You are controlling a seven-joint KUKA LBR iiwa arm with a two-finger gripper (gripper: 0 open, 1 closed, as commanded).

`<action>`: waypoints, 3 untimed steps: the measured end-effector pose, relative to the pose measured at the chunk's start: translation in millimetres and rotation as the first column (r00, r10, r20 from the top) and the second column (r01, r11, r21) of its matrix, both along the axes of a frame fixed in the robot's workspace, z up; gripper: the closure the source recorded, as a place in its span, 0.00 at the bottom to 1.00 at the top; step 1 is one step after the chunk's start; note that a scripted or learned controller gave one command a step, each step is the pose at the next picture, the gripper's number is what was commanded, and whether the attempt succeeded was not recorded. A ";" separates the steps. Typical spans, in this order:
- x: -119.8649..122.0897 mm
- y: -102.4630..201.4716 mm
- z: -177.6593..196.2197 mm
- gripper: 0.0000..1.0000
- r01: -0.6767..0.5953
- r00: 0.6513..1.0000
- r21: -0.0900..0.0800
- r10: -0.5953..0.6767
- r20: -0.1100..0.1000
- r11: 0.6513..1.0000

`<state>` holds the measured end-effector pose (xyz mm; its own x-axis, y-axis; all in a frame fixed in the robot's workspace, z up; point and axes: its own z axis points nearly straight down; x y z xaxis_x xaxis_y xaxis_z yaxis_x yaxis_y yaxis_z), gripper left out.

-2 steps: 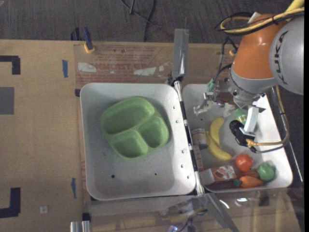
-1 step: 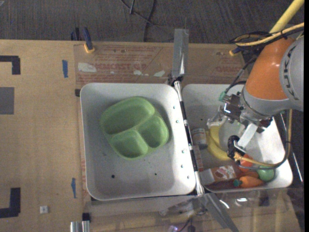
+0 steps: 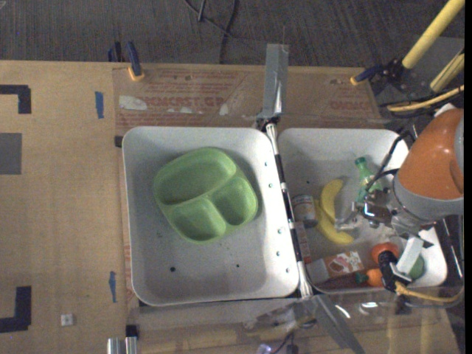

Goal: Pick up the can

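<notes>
The gripper (image 3: 360,214) is hanging low inside the right bin (image 3: 324,142), its metal end sitting just beside the banana (image 3: 332,212); whether it is released or clenched is not showing from this angle, and nothing is visibly sitting in its grip. Above it the grey wrist is rising into the orange band (image 3: 436,161), with the arm reaching in from the right.

The can (image 3: 303,210) is lying on its side against the right bin's left wall, just left of the banana and apart from the gripper. Its label is too small for reading.

A green bottle (image 3: 363,171) is standing just above the gripper, near the banana's upper tip. Along the bin's near wall a bottle with a red and white label (image 3: 341,264) is lying on its side; its printing is not resolving into words. Right of it, a red-orange round thing (image 3: 383,254) and a smaller orange piece (image 3: 374,276) are sitting close together, partly under the arm's white fittings.

The left bin (image 3: 147,264) is holding a green divided plate (image 3: 206,194), lying tilted across its middle.

Behind both bins a cardboard sheet (image 3: 184,98) is carrying faint reddish print, too washed out for reading. An orange clamp (image 3: 133,68) is gripping its far corner, and blue tape strips (image 3: 99,104) are marking the tabletop (image 3: 59,220)
</notes>
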<state>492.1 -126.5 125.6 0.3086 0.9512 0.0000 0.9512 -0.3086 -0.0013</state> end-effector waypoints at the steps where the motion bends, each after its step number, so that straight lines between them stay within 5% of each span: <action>1: 61.8 14.2 -36.5 0.00 -0.002 1.000 -0.003 0.002 0.009 1.000; 2: 98.7 -87.0 12.1 0.00 -0.138 0.990 -0.002 0.138 0.003 0.990; 3: 43.9 -66.3 -37.0 0.00 0.082 0.997 -0.001 -0.082 0.009 0.997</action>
